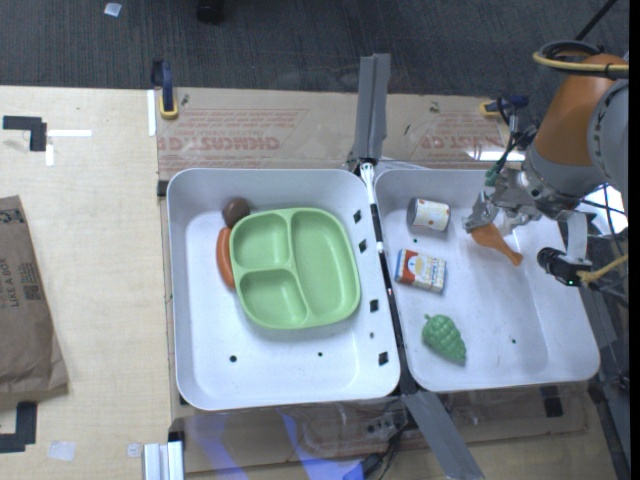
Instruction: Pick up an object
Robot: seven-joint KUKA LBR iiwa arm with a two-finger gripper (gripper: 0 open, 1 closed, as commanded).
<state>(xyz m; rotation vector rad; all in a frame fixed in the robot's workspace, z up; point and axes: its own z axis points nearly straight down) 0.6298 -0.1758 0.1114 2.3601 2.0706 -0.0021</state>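
Observation:
My gripper [490, 220] hangs over the far right part of the right bin [560, 363]. Its fingers are closed on the upper end of an orange carrot-shaped toy [498, 243], which slants down to the right from the fingertips. Also in the right bin are a small white can [430, 214] lying on its side, a small white box with red and blue print [421, 270], and a knobbly green toy [444, 338]. These three lie to the left of the gripper, apart from it.
The left bin [200, 368] holds a green divided plate [296, 266], with a brown ball [236, 211] and an orange-red sausage shape [224, 256] tucked against the plate's left edge. A grey divider bar [372, 118] runs between the bins at the back.

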